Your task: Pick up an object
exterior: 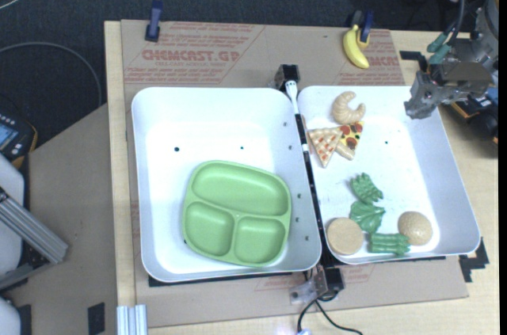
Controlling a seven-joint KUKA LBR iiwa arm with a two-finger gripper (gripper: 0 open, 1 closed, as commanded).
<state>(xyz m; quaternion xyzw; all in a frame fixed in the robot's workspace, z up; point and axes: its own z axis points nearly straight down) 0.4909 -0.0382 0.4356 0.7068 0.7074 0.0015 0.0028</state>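
While the arm reaches in from the right, the scene reads as follows.

End effector (418, 105): grey, poised at the far right edge of the right bin, above the bin's far right corner; whether it is open or closed cannot be told, and nothing is seen in its hold.
Arm (475, 56): grey, entering from the far right, with cables running up beside it.
Right bin (432, 167): white and shallow, holding all the toy food.
Croissant (347, 107): at the far left of the right bin, well left of the end effector.
Pizza slices (334, 142): two, just near of the croissant, touching each other.
Green leafy pieces (366, 203): in the near half of the right bin, stacked loosely one by another.
Round cookie (344, 235): at the near left of the right bin, touching the green pieces.
Bun (415, 227): near right of the right bin, just beside the green pieces.
Left bin (158, 135): white, touching the right bin along a shared edge.
Green divided tray (236, 213): in the near part of the left bin, three compartments.
Banana (356, 48): yellow, on the surface (198, 52) beyond the right bin, outside both bins.
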